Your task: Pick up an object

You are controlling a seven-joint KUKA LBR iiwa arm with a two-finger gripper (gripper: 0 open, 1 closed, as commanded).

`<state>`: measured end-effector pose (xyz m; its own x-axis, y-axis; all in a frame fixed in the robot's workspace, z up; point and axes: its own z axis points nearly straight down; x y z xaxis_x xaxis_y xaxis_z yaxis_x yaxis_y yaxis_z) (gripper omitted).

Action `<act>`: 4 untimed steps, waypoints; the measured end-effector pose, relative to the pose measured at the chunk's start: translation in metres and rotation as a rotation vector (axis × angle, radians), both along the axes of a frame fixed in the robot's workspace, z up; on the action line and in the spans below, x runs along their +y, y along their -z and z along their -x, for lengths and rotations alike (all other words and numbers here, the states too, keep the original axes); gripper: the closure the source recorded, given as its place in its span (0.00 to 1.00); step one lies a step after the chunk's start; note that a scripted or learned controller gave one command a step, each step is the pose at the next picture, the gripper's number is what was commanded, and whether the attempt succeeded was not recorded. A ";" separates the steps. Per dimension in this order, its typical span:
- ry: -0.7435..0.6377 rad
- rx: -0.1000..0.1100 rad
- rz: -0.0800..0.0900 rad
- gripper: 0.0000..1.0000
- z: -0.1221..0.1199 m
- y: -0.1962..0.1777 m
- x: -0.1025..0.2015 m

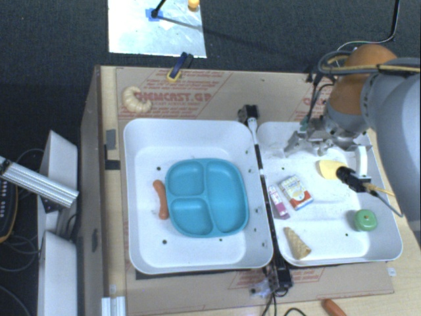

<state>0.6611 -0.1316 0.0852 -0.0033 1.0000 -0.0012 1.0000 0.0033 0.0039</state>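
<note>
My gripper (309, 142) hangs low over the far left corner of the right bin (388, 242), under the grey arm and its orange band. Nothing shows between its jaws. In this bin a yellow wedge (327, 168) lies just right of and nearer than the gripper. A small red-and-white carton (296, 191) and a pink tube (277, 201) lie toward the middle left. A tan cone (297, 242) rests at the near left, and a green round piece (366, 220) at the near right.
The left bin (141, 242) holds a blue divided plate (206, 196) with an orange sausage (161, 199) beside its left rim. On the bench behind the bins lie a pale peanut-shaped piece (135, 97) and a blue-and-yellow clip (179, 66).
</note>
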 end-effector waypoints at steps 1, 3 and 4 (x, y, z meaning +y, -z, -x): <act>0.003 0.004 -0.001 0.00 0.110 0.001 -0.008; 0.002 0.002 0.000 0.00 0.040 -0.031 -0.075; 0.002 0.002 0.000 0.00 0.058 -0.017 -0.075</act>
